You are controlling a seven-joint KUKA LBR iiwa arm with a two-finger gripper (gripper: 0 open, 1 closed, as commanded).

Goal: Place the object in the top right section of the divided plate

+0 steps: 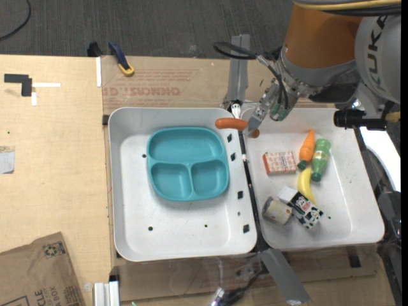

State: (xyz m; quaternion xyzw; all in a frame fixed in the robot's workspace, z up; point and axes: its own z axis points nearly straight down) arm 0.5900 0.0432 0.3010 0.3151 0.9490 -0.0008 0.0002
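The arm is thick and round, with a wide orange band and a grey metal ring under it. A thin yellowish cable runs across the orange part. On the grey shell at the right stand black letters, part of the maker's name. The gripper is slim, grey metal with green parts

We read this as robotics lab test bench. Plywood benchtop with cardboard sheet taped on, upper middle. Two white bins mid-frame on bare fixtures. Industrial arm upper right. Black cable on dark carpet, upper left. Toy food in right bin.
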